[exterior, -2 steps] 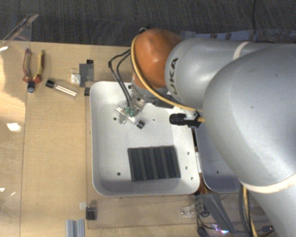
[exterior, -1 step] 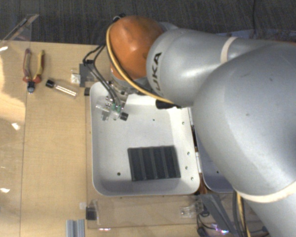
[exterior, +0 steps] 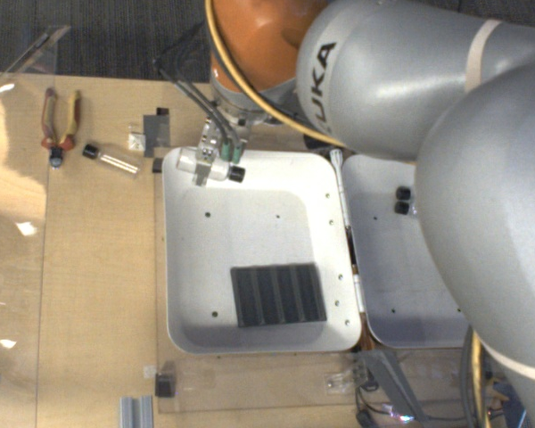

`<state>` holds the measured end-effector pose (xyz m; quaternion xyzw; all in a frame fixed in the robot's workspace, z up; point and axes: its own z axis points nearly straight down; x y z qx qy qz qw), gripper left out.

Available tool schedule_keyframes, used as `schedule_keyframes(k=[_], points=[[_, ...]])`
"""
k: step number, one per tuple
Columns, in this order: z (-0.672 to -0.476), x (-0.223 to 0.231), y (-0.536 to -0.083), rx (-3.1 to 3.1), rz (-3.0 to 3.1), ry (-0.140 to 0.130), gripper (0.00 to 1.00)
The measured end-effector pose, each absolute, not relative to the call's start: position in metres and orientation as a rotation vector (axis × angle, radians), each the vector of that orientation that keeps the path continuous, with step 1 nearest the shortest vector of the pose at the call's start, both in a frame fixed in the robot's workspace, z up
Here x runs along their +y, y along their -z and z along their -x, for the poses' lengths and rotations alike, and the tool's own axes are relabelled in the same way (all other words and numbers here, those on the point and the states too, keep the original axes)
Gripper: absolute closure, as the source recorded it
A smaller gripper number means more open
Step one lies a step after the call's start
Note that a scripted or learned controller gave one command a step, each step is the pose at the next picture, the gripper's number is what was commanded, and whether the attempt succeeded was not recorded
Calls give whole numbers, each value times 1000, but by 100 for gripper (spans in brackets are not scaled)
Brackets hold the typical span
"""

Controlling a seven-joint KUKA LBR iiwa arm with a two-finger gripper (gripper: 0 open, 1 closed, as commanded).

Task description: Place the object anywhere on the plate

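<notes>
– At the near edge of the bench (exterior: 89, 283), what sits there?
– A small dark block (exterior: 165, 384), just outside the near left corner of the left bin (exterior: 173, 266).

– And inside that bin?
– A black ribbed plate (exterior: 278, 294) lies flat toward the near edge, a little right of the middle, with nothing on it.

– Where is the thing to be placed?
– A short white tube (exterior: 205, 165) with a dark cap is at the far left corner of the same bin, well apart from the plate. It lies crosswise right at the tip of the claw (exterior: 219, 154).

– Clenched on it or released?
– I cannot tell; the tip and the tube overlap from this angle.

– The right bin (exterior: 383, 266)?
– A small dark piece (exterior: 401, 201) near its far left side; the grey arm (exterior: 410, 69) covers much of the rest.

– Farther back?
– On the bench left of the bins are a clear vial (exterior: 107, 157), a dark bracket (exterior: 158, 130) and red-handled pliers (exterior: 60, 125).
</notes>
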<state>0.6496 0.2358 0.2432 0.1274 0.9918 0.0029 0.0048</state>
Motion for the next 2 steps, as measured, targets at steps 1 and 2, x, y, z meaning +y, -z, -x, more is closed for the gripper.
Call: schedule_keyframes(k=[1, 2], points=[[-661, 236, -147, 3099, 471, -7, 100], [-669, 236, -280, 3002, 882, -6, 100]])
